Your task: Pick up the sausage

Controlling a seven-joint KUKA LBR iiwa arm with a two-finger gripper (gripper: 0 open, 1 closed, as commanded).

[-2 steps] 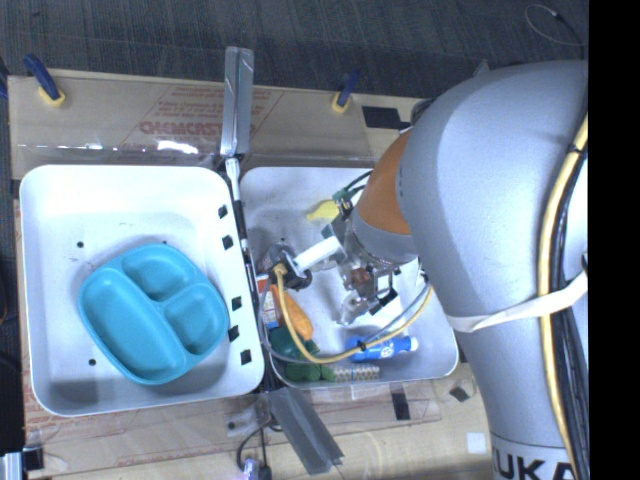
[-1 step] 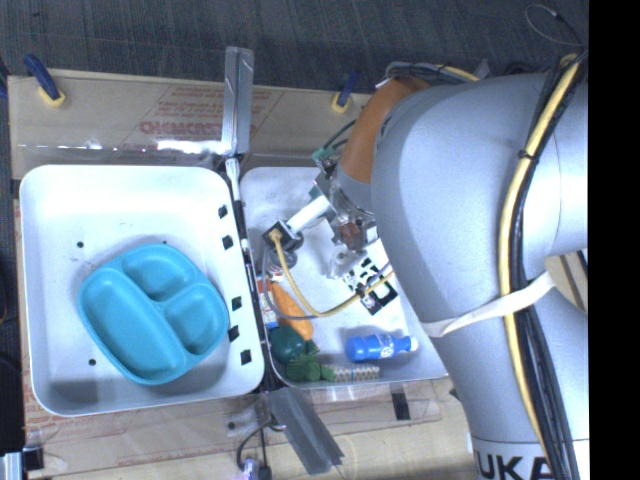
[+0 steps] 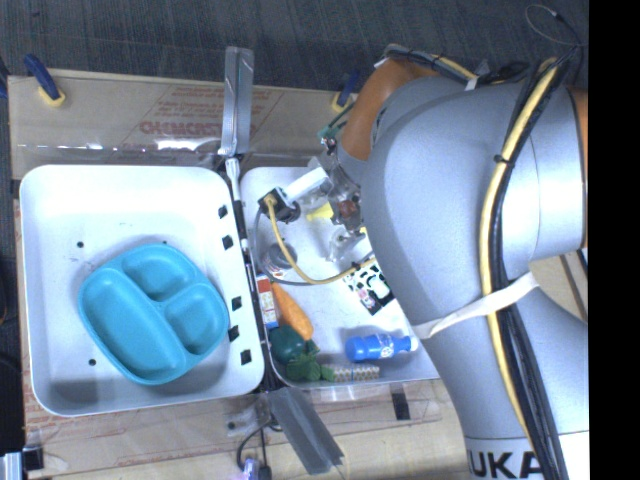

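RISK | I can't tell the hand [image 3: 345, 213] state | orange sausage [image 3: 293, 311] touches green toy [image 3: 287, 347]: I may grab both

Bright even light, soft shadows, slight blur

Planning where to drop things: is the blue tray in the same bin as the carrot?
No, the blue tray lies in the left bin, while the carrot lies in the right one.

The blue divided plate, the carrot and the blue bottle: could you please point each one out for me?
blue divided plate [image 3: 118, 318]: camera view, its left rim.
carrot [image 3: 293, 311]: camera view, mid-body.
blue bottle [image 3: 375, 347]: camera view, mid-body.
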